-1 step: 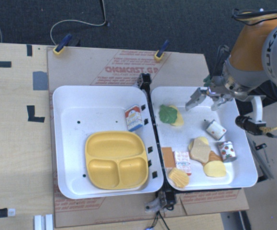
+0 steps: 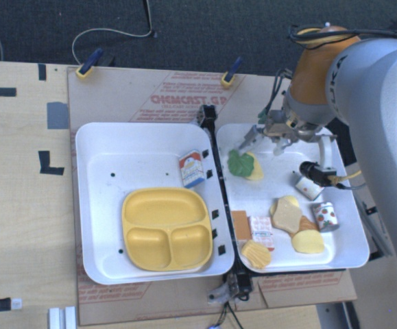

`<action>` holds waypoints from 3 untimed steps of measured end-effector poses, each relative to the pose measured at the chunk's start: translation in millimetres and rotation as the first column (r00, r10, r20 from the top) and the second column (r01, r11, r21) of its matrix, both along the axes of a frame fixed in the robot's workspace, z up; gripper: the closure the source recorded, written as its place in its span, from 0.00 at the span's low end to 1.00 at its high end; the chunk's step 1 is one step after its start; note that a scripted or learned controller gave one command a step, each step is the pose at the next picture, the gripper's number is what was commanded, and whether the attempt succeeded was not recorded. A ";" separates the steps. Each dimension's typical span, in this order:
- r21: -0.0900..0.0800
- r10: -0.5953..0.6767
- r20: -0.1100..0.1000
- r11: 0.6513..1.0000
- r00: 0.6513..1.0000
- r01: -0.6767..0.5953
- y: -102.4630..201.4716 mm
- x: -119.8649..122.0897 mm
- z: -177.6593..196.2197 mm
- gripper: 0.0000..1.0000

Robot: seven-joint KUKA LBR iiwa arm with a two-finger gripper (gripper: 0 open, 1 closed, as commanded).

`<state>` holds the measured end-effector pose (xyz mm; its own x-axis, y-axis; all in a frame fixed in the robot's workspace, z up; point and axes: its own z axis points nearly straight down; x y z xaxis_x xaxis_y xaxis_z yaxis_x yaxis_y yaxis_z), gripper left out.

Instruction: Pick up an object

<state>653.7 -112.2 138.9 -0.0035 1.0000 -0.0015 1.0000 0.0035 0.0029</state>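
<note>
The gripper (image 2: 261, 137), fingers spread, hovers at the far side of the right bin (image 2: 354, 252), just beside a leafy green-and-yellow toy (image 2: 243, 164).

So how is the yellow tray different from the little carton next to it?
The yellow tray is far bigger than the carton. The tray is one plain yellow and split into three compartments; the carton is white, red and blue, box-shaped. The tray lies flat in the bin's middle, while the carton sits by the right wall. Both are in the left bin.
</note>
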 end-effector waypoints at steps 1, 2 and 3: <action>0.000 -0.002 -0.004 1.000 1.000 0.002 15.0 7.7 -56.6 0.00; 0.001 -0.001 -0.001 1.000 1.000 0.001 5.3 6.8 -53.1 0.00; 0.000 -0.001 0.001 1.000 1.000 0.001 0.5 -6.9 -52.6 0.00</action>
